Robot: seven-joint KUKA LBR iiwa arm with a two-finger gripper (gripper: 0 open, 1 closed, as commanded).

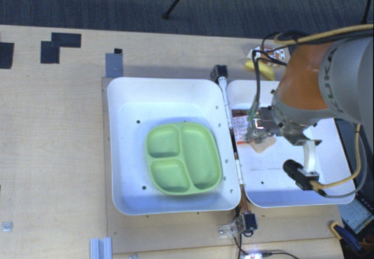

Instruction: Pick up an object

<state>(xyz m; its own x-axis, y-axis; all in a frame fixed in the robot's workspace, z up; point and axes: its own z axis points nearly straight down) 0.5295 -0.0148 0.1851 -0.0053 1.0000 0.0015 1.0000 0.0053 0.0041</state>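
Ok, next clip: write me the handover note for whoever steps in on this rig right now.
Gripper: low over the right bin, near its left wall; finger state not readable.
Things: small tan object just below the gripper, and a reddish item by the divider. Green divided plate lies in the left bin.
Done: arm is down in the right bin; no grasp confirmed.
Left: secure an object and lift it.

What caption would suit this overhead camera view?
KUKA arm reaching over the right bin; a green divided plate lies in the left bin.
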